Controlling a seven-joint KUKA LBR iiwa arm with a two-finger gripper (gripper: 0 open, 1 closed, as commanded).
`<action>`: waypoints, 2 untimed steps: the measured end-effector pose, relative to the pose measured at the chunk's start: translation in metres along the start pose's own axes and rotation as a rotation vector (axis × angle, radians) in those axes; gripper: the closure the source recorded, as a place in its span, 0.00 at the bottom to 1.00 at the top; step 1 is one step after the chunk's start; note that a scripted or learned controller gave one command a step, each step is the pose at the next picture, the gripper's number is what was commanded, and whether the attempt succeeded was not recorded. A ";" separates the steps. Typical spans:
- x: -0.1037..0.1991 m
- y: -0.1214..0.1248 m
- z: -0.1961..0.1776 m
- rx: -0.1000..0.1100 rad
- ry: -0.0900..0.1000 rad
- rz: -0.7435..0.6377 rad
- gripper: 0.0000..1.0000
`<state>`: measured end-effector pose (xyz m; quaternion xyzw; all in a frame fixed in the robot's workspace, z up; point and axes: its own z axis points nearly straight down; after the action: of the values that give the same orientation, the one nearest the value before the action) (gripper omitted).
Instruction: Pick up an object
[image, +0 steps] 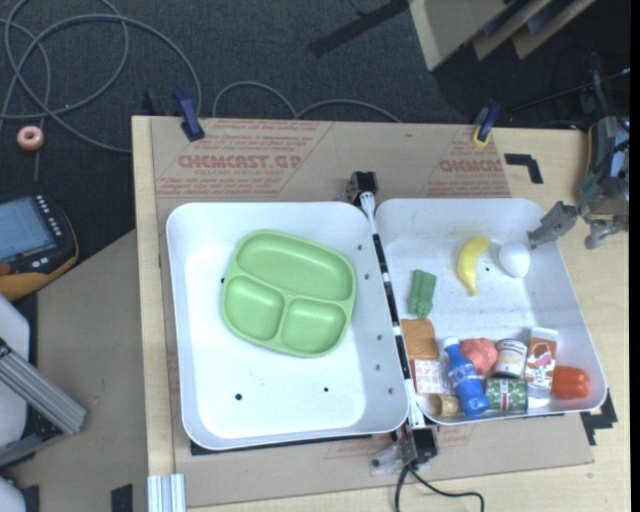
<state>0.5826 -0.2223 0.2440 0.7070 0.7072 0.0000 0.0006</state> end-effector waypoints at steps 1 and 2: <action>0.050 0.018 0.160 0.000 0.001 -0.001 0.00; 0.085 0.073 0.159 0.002 0.002 -0.001 0.00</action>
<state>0.6555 -0.1374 0.0847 0.7068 0.7074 0.0000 -0.0006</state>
